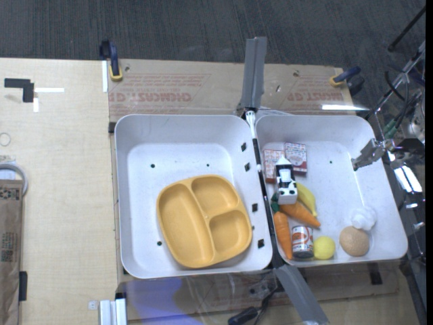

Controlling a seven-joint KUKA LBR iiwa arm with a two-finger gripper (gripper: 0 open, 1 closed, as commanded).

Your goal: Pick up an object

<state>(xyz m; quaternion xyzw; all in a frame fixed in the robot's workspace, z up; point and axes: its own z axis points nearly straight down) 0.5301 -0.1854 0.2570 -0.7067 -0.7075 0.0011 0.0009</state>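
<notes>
Grey metal at the right bin's [318,135] far right rim is the gripper [369,153], reaching in from the right edge, low over the wall; whether its jaws are wide or closed, I cannot tell. Left of it and nearer the camera lie two carrots [298,213], a can [302,241], a lemon [325,248]. Well left, the yellow plate [203,219].
</notes>
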